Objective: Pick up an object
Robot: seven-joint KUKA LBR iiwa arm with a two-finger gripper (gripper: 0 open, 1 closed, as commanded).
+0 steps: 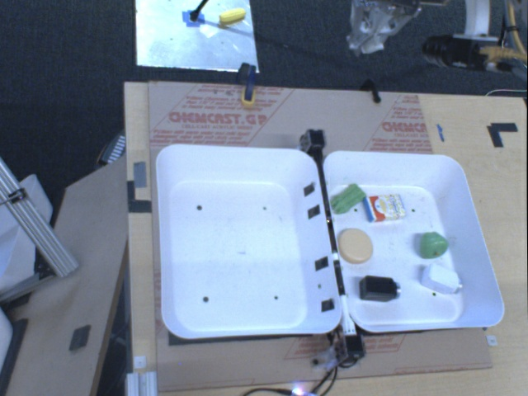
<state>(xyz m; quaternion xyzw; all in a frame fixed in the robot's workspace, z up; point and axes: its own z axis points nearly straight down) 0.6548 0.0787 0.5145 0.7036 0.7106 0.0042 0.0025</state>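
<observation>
The right bin (pixel 470 196) holds several objects: a light green block (pixel 347 198), a small red, white and blue box (pixel 386 207), a round tan disc (pixel 355 246), a dark green lump (pixel 432 244), a black block (pixel 379 288) and a white piece (pixel 440 279). My gripper (pixel 368 25) hangs at the top of the view, far above and behind the right bin, apart from every object. Nothing shows between its fingers.
The left bin (pixel 165 221) lies beside the right one, with a row of black clips (pixel 318 213) along the shared divider. A shiny metal sheet (pixel 165 23) with a yellow item (pixel 232 16) lies at the back left. An aluminium rail (pixel 33 229) crosses the left edge.
</observation>
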